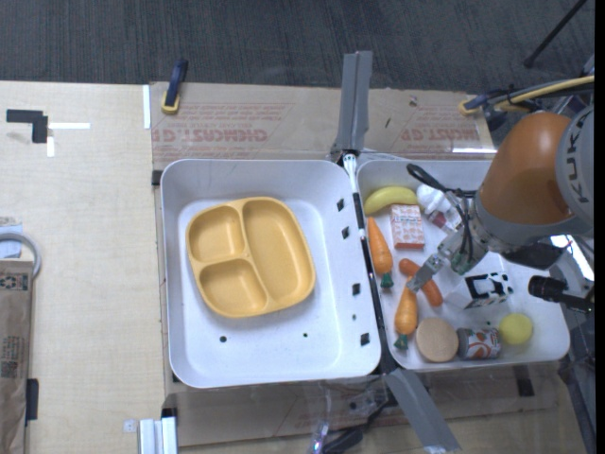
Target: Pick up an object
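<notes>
The light wooden surface (85, 253) carries two shallow white bins side by side on a sheet of printed cardboard (255, 121). The right bin (558, 348) lies beneath the fingers (427, 270); the left bin (189, 348) sits just beyond them. A yellow-handled tool (173, 88) rests at the cardboard's far corner, well apart from the fingers.

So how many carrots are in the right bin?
3. One carrot lies along the left wall, one lower near the round disc, one by the gripper. The arm may hide more.
</notes>
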You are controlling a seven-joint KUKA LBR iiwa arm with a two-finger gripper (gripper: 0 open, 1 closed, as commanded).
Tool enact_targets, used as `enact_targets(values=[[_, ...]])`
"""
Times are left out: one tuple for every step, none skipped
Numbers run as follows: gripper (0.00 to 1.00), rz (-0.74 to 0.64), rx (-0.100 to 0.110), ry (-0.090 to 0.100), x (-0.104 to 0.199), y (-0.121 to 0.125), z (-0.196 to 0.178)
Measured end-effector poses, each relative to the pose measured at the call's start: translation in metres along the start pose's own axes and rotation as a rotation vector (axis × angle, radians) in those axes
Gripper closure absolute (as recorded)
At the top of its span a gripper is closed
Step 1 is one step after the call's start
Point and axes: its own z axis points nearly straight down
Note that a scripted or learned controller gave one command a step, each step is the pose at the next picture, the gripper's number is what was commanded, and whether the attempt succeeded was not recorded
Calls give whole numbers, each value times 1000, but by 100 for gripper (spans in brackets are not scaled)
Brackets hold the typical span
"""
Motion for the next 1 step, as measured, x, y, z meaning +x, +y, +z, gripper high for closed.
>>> enact_targets(values=[[0,10,10,13,13,3,16]])
